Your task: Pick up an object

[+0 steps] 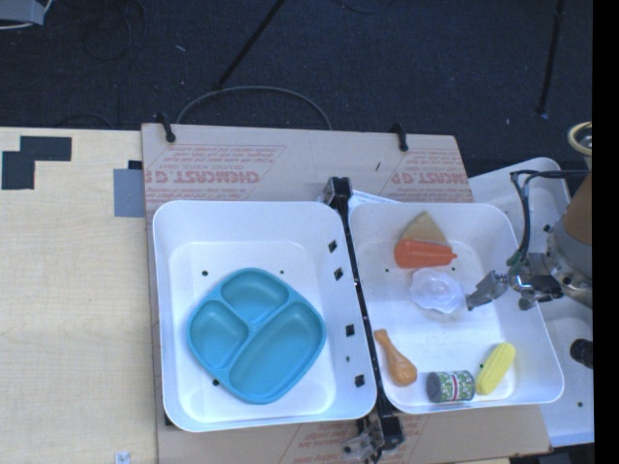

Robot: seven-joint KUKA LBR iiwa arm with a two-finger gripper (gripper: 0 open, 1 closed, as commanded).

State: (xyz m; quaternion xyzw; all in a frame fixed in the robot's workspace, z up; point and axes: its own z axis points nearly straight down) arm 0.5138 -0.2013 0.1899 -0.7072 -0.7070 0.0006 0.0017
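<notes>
Grey gripper (488, 291) beside clear cup (437, 291) in right bin (527, 380), grip state unclear; nothing lifted yet.

The arm (580, 230) is cut off by the right edge of the view, so little beyond the wrist is seen. The gripper (484, 293) is rendered small and dark (its finger spacing cannot be judged). The print on the small can (450, 386) is too small to be read. The clear plastic cup (436, 291) is hard to outline against the white bin (527, 390).
</notes>
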